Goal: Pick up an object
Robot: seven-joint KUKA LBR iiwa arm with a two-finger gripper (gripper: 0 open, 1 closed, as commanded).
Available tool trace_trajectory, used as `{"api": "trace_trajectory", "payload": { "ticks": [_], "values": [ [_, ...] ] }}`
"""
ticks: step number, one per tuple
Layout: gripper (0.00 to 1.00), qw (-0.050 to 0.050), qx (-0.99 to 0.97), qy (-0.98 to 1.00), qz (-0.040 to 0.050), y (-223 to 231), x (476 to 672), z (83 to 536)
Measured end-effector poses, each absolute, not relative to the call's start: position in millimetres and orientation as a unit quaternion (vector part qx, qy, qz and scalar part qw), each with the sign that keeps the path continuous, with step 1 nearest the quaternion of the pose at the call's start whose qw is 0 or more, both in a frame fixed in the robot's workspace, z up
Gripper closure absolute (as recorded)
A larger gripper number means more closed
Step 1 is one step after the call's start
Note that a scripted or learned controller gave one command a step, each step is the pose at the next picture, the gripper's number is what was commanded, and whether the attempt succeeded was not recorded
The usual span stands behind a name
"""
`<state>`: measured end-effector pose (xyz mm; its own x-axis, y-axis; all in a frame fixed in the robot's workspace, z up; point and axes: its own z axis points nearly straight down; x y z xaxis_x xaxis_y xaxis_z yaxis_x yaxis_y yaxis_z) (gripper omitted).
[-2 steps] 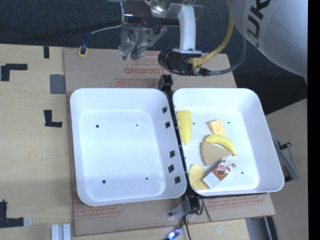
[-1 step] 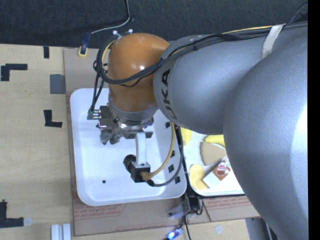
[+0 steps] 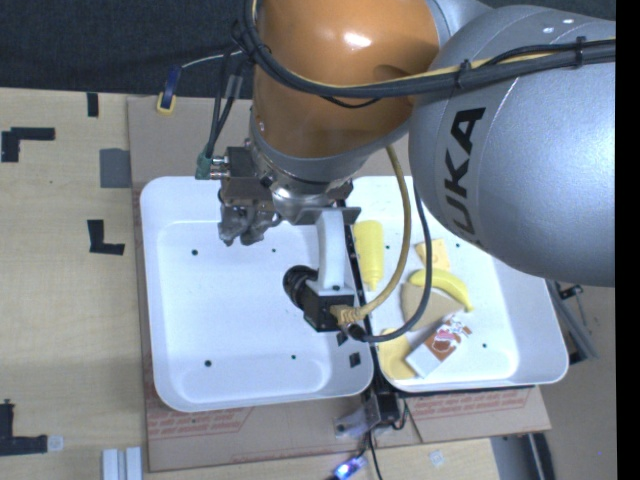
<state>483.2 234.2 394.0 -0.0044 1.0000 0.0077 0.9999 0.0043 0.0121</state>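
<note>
My gripper [image 3: 242, 230] hangs over the back part of the left white bin [image 3: 215, 308], close above its floor. I see nothing held in it. The objects lie in the right bin [image 3: 520, 363]. A yellow bottle-like piece [image 3: 369, 248] rests by the divider. Further right are a banana [image 3: 447, 288], a pale yellow wedge [image 3: 433, 256] behind it, and a white packet with a red print [image 3: 441, 345] at the front. The arm hides the back of the right bin.
The two bins stand side by side on a cardboard sheet [image 3: 200, 423] on the wooden bench [image 3: 60, 308]. The large grey arm with its orange band [image 3: 340, 58] covers the upper right of the view.
</note>
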Motion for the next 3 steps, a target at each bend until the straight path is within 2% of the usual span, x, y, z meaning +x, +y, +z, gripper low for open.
{"api": "trace_trajectory", "payload": {
  "ticks": [1,2,3],
  "values": [
    [1.0,0.002,0.707,0.707,0.0024,233,550.7,454],
    [1.0,0.001,0.706,0.709,0.0026,234,516.5,539],
    [1.0,0.0,0.706,0.708,-0.0012,234,517.9,544]
  ]
}}
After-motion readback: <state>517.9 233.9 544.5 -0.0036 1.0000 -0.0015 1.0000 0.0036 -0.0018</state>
